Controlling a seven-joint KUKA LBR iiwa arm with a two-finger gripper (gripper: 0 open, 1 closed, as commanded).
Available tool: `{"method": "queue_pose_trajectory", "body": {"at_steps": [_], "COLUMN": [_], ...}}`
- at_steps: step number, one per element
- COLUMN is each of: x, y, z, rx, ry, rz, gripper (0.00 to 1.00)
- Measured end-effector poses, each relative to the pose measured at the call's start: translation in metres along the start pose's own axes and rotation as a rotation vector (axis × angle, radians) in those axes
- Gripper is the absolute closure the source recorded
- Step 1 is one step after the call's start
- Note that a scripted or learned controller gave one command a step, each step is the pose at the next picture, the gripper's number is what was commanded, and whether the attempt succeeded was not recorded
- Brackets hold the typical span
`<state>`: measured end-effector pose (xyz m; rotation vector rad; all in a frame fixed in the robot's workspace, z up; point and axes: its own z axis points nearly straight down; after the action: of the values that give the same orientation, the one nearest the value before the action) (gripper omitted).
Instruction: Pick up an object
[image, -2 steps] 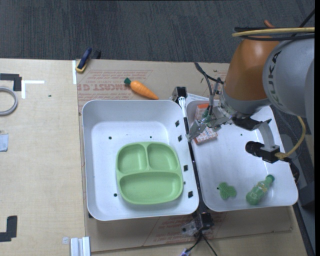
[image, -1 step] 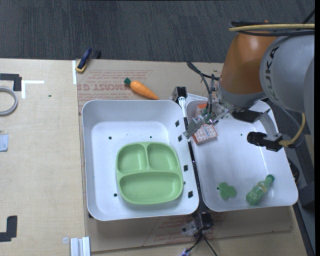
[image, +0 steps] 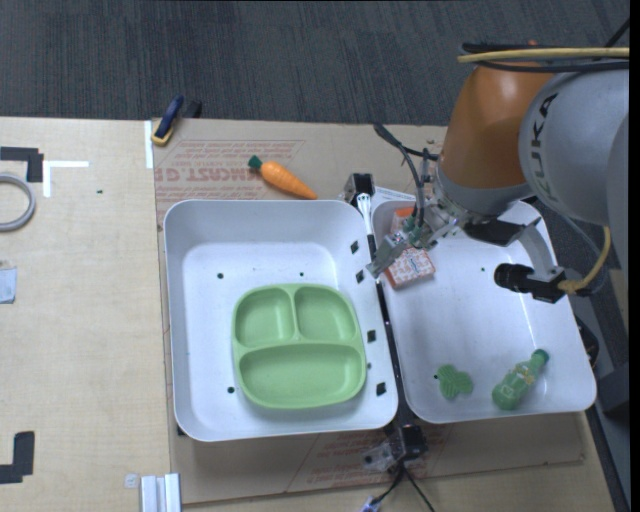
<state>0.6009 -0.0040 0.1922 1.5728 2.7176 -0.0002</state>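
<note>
Gripper low over small patterned box, right bin far-left corner; finger state indiscernible. Likely light, stiff, crushable; best pinched across short sides.

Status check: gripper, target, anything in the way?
Gripper low at right bin's upper-left corner. Small patterned box directly beneath it, grasp unconfirmed. Green bottle and green toy well apart.

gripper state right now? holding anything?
Gripper: over the right bin, down at a small patterned box. Cannot tell whether it is open, closed or holding the box.
</note>
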Motion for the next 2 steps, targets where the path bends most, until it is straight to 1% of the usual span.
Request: {"method": "queue_pose_trajectory", "body": {"at_steps": [1,2], "x": [0.023,0.049], "y": [-0.015,0.006], "z": [0.000,0.000], "rx": [0.001,-0.001], "ry": [0.001,0.000], "rz": [-0.080,-0.276], "gripper": [0.00,0.00]}}
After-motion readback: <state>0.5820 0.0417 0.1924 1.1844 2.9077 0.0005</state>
